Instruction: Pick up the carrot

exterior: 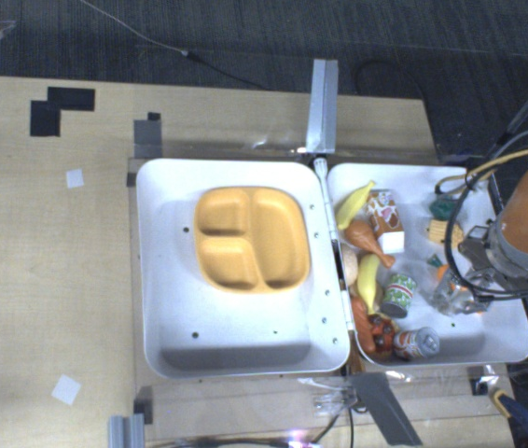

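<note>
Camera view: carrot (360, 322) low at left edge of right bin (516, 343), wedged among banana (368, 280), can (420, 343), other clutter. Claw (452, 292) well apart to right; cannot tell open or closed. Risk: crowding, bin wall block fingers, wrong item grabbed.

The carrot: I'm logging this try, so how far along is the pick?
Nothing looks done yet. The carrot lies low along the left wall of the right bin, beside a banana and a can. The gripper is over the bin's right part, apart from the carrot, with nothing seen between its fingers. Still left: reaching the carrot, gripping, lifting.
</note>
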